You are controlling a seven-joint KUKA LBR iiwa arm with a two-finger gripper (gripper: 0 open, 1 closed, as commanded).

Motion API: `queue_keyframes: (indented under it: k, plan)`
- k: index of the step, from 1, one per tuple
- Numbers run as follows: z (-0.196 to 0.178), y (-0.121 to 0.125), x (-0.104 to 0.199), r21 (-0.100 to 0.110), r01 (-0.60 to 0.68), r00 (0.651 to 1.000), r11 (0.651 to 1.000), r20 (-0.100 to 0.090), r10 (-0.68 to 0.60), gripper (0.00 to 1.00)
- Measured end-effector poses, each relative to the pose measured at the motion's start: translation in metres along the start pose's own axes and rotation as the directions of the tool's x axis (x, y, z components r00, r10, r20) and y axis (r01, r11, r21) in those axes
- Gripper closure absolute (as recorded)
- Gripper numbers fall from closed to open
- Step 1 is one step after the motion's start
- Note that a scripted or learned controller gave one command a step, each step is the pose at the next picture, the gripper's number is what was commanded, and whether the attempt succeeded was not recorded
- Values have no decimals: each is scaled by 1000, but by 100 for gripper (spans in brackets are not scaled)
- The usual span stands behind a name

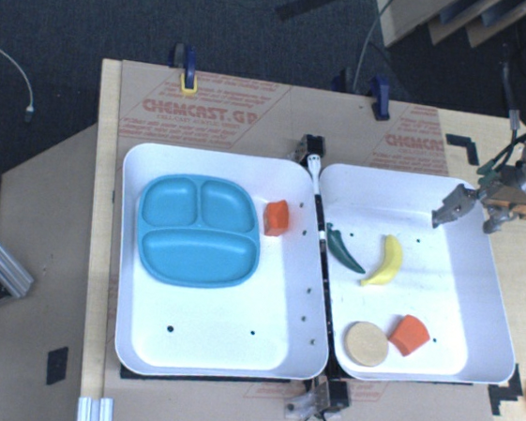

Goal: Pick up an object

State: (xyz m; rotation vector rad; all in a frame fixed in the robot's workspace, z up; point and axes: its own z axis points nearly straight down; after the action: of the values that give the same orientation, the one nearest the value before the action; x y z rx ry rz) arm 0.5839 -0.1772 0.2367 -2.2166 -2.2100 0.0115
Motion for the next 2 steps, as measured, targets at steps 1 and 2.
queue_keyframes:
  k: [1,2]
  plan:
    - [-7,2,1,-13,3,1000,1000,3,-3,0]
    - [36,2,2,-8,3,1000,1000,1,-3,0]
